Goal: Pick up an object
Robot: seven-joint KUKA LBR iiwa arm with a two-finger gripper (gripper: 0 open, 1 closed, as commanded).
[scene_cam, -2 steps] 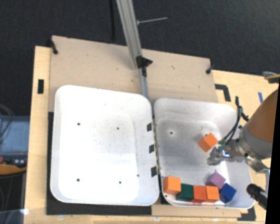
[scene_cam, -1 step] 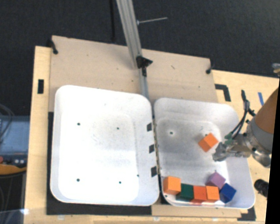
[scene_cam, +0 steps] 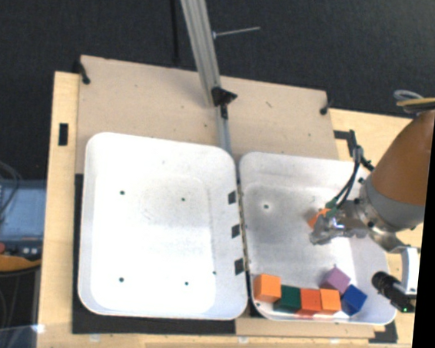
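Gripper (scene_cam: 324,228) over the right bin (scene_cam: 279,180), can't tell its state; blocks sit along that bin's near wall — purple block (scene_cam: 337,279) looks light, rigid, pinch across flat opposite faces.

Two white bins, the left bin (scene_cam: 154,224) and the right bin (scene_cam: 283,215), are showing grey scuffing. Along the right bin's near edge, blocks are sitting in a row: orange (scene_cam: 269,287), dark green (scene_cam: 290,298), orange (scene_cam: 311,300), orange (scene_cam: 329,299), blue (scene_cam: 353,299), with a purple one (scene_cam: 337,280) behind.
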